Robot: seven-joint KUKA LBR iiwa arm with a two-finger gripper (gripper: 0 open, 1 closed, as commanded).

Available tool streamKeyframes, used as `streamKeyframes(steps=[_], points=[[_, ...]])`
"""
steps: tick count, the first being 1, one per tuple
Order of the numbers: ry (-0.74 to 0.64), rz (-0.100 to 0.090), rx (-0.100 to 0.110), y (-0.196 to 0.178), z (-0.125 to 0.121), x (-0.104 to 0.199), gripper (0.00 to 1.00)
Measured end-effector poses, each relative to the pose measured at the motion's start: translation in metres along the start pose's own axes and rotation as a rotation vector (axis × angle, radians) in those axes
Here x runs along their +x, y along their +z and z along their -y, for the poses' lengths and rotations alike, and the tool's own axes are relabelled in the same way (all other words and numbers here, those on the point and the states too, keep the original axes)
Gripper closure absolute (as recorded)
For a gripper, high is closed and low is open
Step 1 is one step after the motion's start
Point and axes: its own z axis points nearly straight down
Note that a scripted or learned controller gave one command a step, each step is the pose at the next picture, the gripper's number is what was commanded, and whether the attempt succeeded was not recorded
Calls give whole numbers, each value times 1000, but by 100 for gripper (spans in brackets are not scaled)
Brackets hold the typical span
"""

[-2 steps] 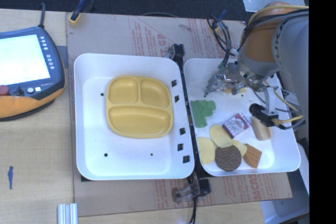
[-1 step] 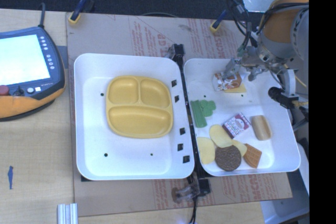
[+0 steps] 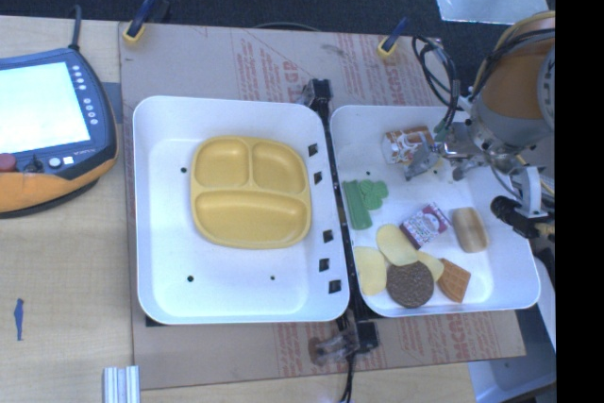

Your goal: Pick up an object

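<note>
**Arm over the right bin's far-right corner, food pieces spread below**

Starting at the bench's left edge, a control pendant (image 3: 52, 132) with a pale screen and orange underside lies flat on the wood. Moving right, a sheet of cardboard (image 3: 274, 61) carries both bins, pinned at its far edge by two blue-and-yellow clamps (image 3: 140, 19).

The left bin (image 3: 160, 288) holds one thing: a yellow divided tray (image 3: 252, 191), sitting upright in the far half of the bin, three compartments showing, all bare.

Across the black clips at the shared edge sits the right bin (image 3: 505, 297). Against its left wall lies a green toy piece (image 3: 362, 200). Near the front edge two yellow oval chips (image 3: 385, 257) overlap, touching a dark brown round cookie (image 3: 411, 284), and an orange wedge (image 3: 455, 279) rests just beside the cookie on its right. A small purple-and-white packet (image 3: 424, 225) lies in the middle, with a tan bread roll (image 3: 469, 229) just to its right. Toward the far edge sits a white-and-orange wrapper (image 3: 408, 144).

And there's the arm (image 3: 517, 80), grey with its orange band, reaching in from the right. Its gripper (image 3: 436, 153) hangs just beside the wrapper, on the wrapper's right. Whether the fingers are parted or closed cannot be told, and nothing is seen between them.
</note>
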Motion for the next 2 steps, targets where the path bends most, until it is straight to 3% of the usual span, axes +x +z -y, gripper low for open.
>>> streamKeyframes(steps=[1,2], points=[[-6,-16,26,32,-47,-44,0],[-1,-4,4,33,44,0,0]])
